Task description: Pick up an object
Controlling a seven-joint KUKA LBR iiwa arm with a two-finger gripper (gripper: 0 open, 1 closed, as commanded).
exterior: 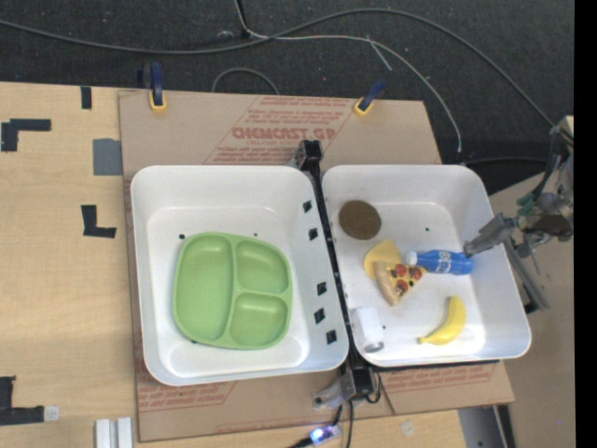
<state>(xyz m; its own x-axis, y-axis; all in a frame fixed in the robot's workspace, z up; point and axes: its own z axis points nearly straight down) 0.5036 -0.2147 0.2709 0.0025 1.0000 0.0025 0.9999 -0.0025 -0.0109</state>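
The right bin (485,194) holds a brown round cookie (359,219), a yellow pizza-slice toy (392,271), a blue bottle (443,263) lying on its side, a yellow banana (450,323) and a small white block (366,325). A green divided plate (233,289) lies in the left bin (149,194). My gripper (508,227) sits at the right bin's right rim, just right of the blue bottle's end. It is partly cut off by the frame edge and nothing is visibly held.
A black divider (320,241) runs between the bins. The bins rest on a cardboard sheet (280,129) held by clamps at the back. Cables (280,35) cross the dark floor behind the bench.
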